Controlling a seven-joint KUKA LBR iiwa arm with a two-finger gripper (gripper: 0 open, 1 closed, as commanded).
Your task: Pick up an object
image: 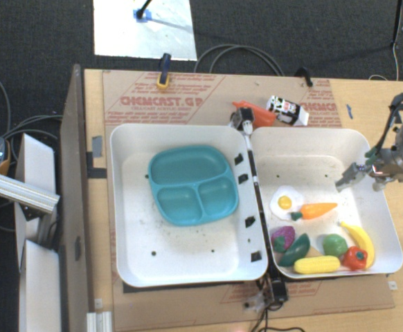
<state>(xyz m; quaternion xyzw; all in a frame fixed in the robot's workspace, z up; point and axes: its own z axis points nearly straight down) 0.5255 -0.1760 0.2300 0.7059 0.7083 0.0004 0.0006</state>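
Note:
The right bin (305, 140) holds several toy foods in its near half. A fried egg (285, 203) lies beside an orange carrot (318, 211). Nearer the front are a yellow banana (360, 240), a green pepper (334, 244), a red tomato (354, 257), a corn cob (317, 264), a purple vegetable (282, 238) and a dark green one (293, 250). My gripper (352, 175) hangs over the right side of this bin, above and to the right of the carrot, with nothing seen in it.
The left bin (136, 254) contains a teal divided plate (193, 185). A black clip strip (251, 185) runs along the divider between the bins. A small black-and-white box (287, 110) and an orange tool (251, 113) lie on the cardboard behind the bins.

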